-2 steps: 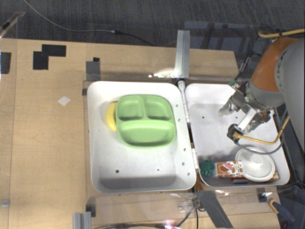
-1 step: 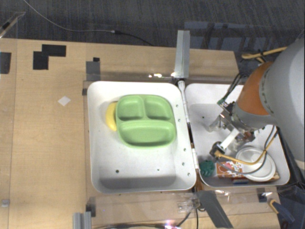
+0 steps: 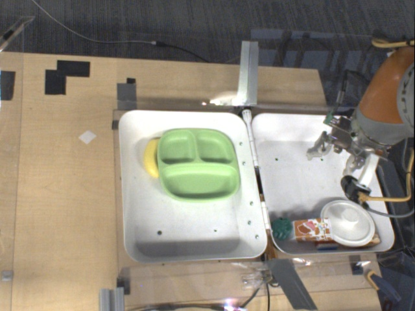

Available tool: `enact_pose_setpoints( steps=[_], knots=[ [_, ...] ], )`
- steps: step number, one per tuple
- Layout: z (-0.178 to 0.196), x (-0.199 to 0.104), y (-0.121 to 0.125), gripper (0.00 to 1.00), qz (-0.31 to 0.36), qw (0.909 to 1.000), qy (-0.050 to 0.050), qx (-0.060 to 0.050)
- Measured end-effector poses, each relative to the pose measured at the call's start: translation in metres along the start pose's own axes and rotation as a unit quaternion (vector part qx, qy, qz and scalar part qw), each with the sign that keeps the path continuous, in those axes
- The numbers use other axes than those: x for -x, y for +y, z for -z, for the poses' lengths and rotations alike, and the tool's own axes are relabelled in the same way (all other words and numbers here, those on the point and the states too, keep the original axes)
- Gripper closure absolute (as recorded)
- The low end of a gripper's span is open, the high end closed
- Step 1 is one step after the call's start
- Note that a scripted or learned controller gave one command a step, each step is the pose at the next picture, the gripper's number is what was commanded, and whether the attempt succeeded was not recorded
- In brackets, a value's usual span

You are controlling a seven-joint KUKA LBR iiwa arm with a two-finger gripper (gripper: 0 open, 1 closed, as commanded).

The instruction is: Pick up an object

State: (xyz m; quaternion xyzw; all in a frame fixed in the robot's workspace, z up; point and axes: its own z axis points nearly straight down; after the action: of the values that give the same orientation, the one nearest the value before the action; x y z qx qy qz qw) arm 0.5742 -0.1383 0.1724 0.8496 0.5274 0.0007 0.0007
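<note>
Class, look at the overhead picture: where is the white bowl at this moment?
The white bowl sits in the right bin, at its near right corner, just right of a small carton.

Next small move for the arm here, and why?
Probably bring the pincer toward the near edge of the right bin and down. It sits over bare floor near the bin's far side, while the white bowl, the small carton and a teal object lie along the near edge.

Wooden bench (image 3: 58,173) — 2 white bins side by side: left bin (image 3: 139,238), right bin (image 3: 285,173).
</note>
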Motion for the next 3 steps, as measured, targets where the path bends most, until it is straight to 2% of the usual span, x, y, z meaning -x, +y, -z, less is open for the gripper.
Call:
enact_pose_setpoints(
  steps=[1,2,3],
  knots=[
    [-0.084,-0.015,-0.04,0.0,0.158,0.9875,0.001,0.004],
    [-0.025,-0.035,-0.025,0.0,0.286,0.9582,0.0,0.001],
    [-0.074,-0.012,-0.09,0.0,0.36,0.9331,0.001,0.0]
  ],
)
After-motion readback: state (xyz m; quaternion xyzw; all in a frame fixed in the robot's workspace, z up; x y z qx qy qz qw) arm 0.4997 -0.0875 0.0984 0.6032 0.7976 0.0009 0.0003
